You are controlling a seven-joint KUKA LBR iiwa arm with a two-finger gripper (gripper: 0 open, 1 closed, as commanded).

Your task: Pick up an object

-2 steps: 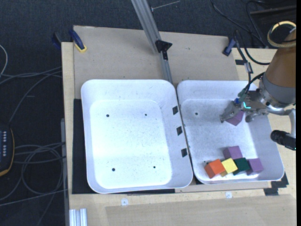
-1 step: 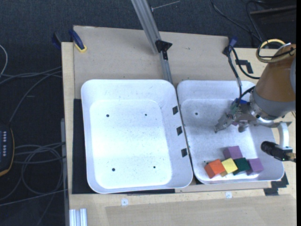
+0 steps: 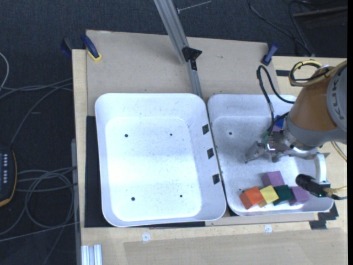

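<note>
Several small blocks lie in a cluster at the front of the right bin [image 3: 237, 120]: an orange block [image 3: 251, 196], a yellow block [image 3: 268, 194], a dark green block [image 3: 284, 193] and two purple blocks [image 3: 273, 179] [image 3: 300, 194]. My gripper [image 3: 255, 153] hangs low over the middle of the right bin, pointing left, behind and slightly left of the cluster. It is apart from the blocks and I see nothing in it.
The left bin [image 3: 110, 120] stands beside the right one, the two joined by black clips [image 3: 210, 152] along their shared rim. A grey metal pole [image 3: 176, 32] slants over the bench behind the bins. Blue clamps [image 3: 91, 47] sit at the bench's back corners.
</note>
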